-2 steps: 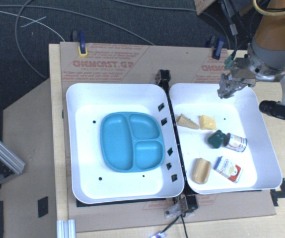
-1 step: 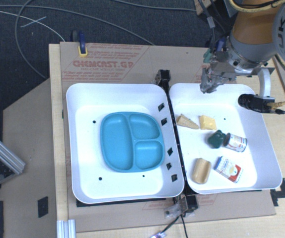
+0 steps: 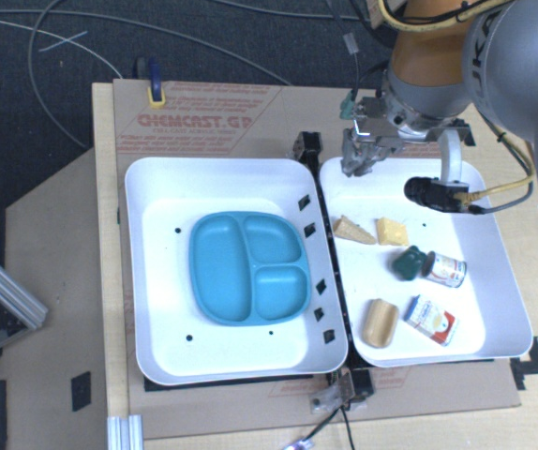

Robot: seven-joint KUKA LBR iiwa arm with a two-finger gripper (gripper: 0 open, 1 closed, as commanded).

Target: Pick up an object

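The arm comes in from the top right, grey with its orange band, and the claw hangs over the far left corner of the right bin, close to the divider between the two bins. Its fingers point down at bare white floor — whether they are spread or pressed together, I cannot tell from this angle, and nothing shows between them. The pickings all lie nearer the camera than the claw. Closest is the wedge, a pale tan piece just below the claw and a touch toward the divider, apart from the fingertips. Right beside it sits the yellow block, the two near each other but not touching. Further down comes the green piece, dark and rounded, butted up against the can, which lies on its side with a red-and-white label. Nearer still, the tan cylinder rests close to the bin's front edge, and beside it the packet, white with red and blue print, lies tilted. All of these are well clear of the claw, which stands at the far end of the bin. A black fitting juts out over the bin to the right of the claw, with a cable trailing off it. Over in the left bin a blue tray with three compartments sits flat in the middle — untouched, well apart from the arm.
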